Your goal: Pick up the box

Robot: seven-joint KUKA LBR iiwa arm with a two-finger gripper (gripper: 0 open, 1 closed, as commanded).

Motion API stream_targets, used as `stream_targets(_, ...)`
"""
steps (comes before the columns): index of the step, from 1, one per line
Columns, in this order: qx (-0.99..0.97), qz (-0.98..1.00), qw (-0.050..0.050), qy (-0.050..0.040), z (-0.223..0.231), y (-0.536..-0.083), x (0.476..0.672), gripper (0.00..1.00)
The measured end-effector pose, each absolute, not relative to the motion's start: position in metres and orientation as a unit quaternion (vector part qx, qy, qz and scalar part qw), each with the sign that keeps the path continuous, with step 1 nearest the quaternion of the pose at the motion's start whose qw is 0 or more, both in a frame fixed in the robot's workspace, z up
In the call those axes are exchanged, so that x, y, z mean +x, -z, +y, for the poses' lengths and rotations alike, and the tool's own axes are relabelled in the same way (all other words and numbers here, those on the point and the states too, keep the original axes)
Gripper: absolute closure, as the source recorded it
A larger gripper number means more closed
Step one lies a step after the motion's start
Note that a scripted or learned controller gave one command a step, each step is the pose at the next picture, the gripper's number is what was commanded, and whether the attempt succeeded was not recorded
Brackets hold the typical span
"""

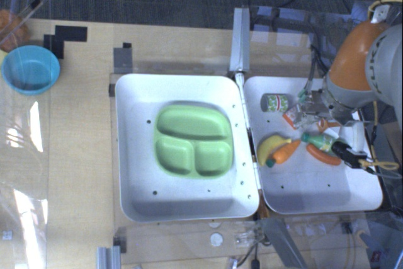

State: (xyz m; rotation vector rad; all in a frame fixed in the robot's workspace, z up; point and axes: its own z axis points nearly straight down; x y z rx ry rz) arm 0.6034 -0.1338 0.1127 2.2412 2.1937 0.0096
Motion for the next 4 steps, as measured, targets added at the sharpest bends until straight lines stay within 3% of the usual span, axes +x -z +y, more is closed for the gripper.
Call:
stream_targets(1, 0.810, 0.586, 0.002, -0.0019, -0.118, -0.216, 0.649, 1.00)
stream_targets(2, 0.899, 0.438, 0.001, -0.0015, -0.089, -0.139, 0.663, 1.00)
stream_targets(3, 0.934, 0.358, 0.001, -0.0020, -0.032, -0.186, 0.666, 1.00)
stream_targets(4, 0.966, 0.258, 0.000, -0.0007, -0.128, -0.111, 0.640, 1.00)
